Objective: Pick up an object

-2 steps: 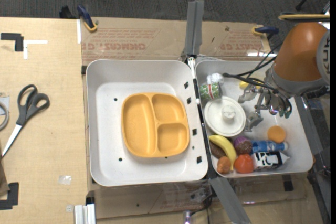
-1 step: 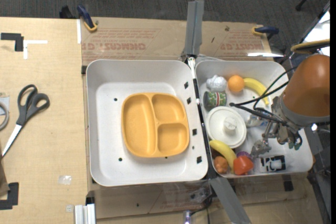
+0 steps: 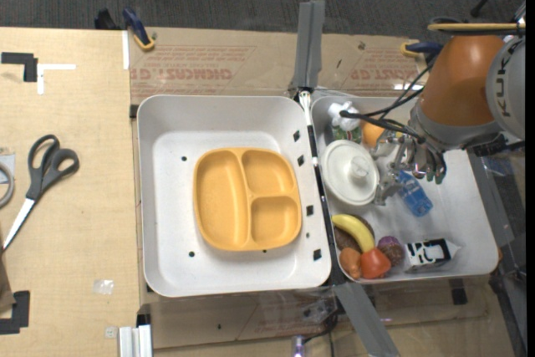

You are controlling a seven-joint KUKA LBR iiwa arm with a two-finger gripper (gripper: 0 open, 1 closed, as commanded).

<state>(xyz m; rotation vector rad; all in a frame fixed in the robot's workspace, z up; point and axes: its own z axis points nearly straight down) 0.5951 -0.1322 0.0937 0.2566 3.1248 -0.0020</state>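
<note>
My gripper (image 3: 406, 170) hangs low over the middle of the right bin (image 3: 468, 259), with the orange-banded wrist behind it at the upper right. A blue packet (image 3: 416, 199) lies just below and right of the gripper tip, and I cannot tell whether they touch. A white round lid-like bowl (image 3: 351, 172) sits directly left of the gripper. At the bin's front lie a banana (image 3: 354, 230), a red tomato (image 3: 375, 263), a purple fruit (image 3: 390, 247) and a black-and-white box (image 3: 428, 252). An orange (image 3: 373, 134) and a green-labelled item (image 3: 344, 123) sit at the back, partly hidden by cables.
The left bin (image 3: 159, 205) holds a yellow divided plate (image 3: 247, 198). Scissors (image 3: 40, 175) lie on the wooden bench far left. A grey bar (image 3: 309, 46) stands behind the seam between the bins.
</note>
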